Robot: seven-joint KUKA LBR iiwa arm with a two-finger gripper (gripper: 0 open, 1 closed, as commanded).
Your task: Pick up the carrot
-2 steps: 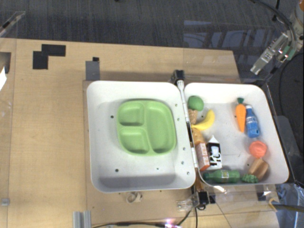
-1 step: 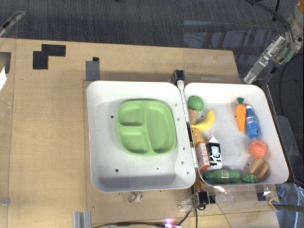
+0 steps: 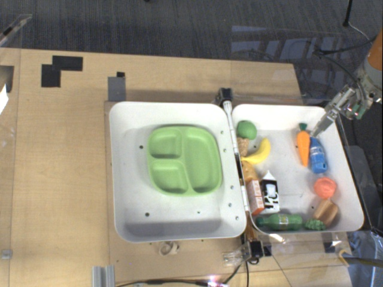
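Note:
The orange carrot (image 3: 303, 147) with a small green top lies lengthwise in the right bin (image 3: 281, 121), toward its far right side, beside a blue bottle (image 3: 317, 158). My gripper (image 3: 324, 123) hangs over the bin's far right corner, just up and to the right of the carrot's green end. Its fingers (image 3: 321, 126) point down toward the carrot's top, and nothing shows between them.
The right bin also holds a green ball (image 3: 246, 130), a banana (image 3: 257, 153), a black and white carton (image 3: 270, 196), a cucumber (image 3: 280, 222), an orange-red round piece (image 3: 325, 188) and a brown piece (image 3: 327, 211). The left bin (image 3: 128, 220) holds a green divided plate (image 3: 182, 159).

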